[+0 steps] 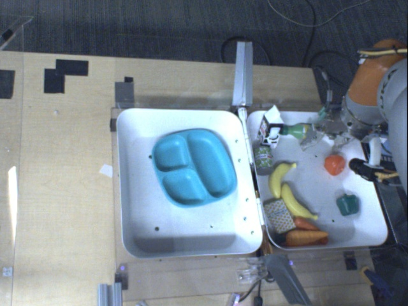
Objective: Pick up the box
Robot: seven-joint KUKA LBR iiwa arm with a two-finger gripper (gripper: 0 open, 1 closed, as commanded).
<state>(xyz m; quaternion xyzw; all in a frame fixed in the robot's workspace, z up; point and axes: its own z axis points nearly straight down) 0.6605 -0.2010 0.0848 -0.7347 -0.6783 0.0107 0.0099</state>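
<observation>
The box (270,126) is a small white carton with black print. It stands in the far left corner of the right bin (376,231), against the divider. A green bottle (294,131) lies just right of it. My gripper (326,131) hangs over the far part of the right bin, right of the bottle and about a hand's width from the box. The grey wrist with its orange band (371,81) rises behind it. Nothing of the box is under the gripper.
The right bin also holds two bananas (288,190), a carrot (306,237), a checkered packet (279,214), a red ball (334,164) and a teal block (347,204). A blue divided plate (193,166) lies in the left bin (137,234).
</observation>
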